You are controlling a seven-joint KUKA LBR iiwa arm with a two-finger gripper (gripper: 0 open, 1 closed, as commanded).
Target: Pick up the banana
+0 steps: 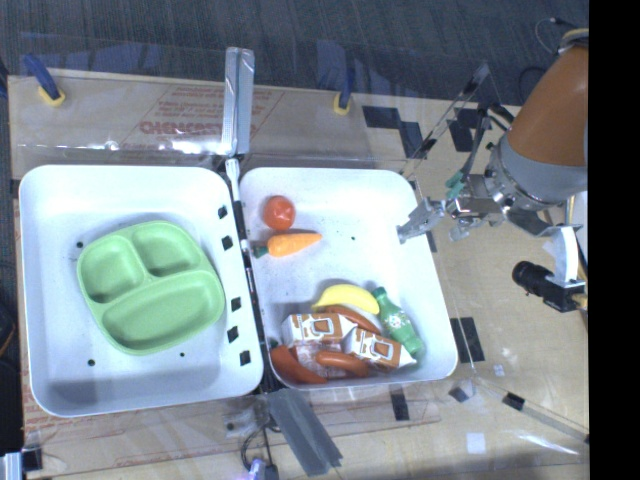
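one yellow banana (346,297) is lying curved in the right bin (430,268); the hand (420,220) is hovering over its rim, grip state unclear.

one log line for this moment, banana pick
phase: pre-grasp | gripper: over right bin's right rim, nothing held | banana: in right bin, untouched, beside green bottle

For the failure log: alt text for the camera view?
The tool hovers at the right bin's right rim, apart from the banana, which lies among a carrot, a tomato, a green bottle and sausages. The left bin holds a green divided plate.
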